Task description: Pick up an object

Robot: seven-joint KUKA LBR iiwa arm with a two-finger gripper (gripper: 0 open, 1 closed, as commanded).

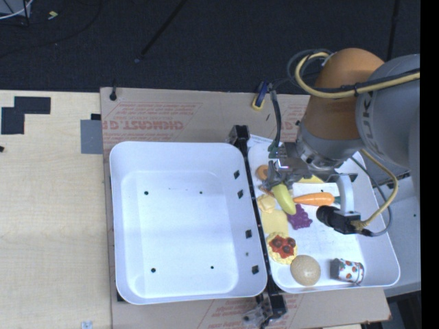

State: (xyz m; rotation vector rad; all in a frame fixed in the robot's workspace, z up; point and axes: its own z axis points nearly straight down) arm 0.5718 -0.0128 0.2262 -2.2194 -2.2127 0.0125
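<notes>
My gripper (277,175) hangs low over the far left part of the right bin (384,252). Just below it lies a yellow-green banana-like piece (284,197), touching or nearly touching the gripper's tip. A small orange piece (263,173) sits at the gripper's left, against the bin wall. An orange carrot (315,199) lies to the right of the banana piece, and a purple grape bunch (300,218) lies below it. Nothing can be seen held.
Nearer the front of the right bin are a flat yellow piece (272,221), a red-and-yellow toy (281,247), a beige ball (305,269) and a small spotted can (348,271). The left bin (120,184) stands beside it, with black clips (240,137) along the shared wall.
</notes>
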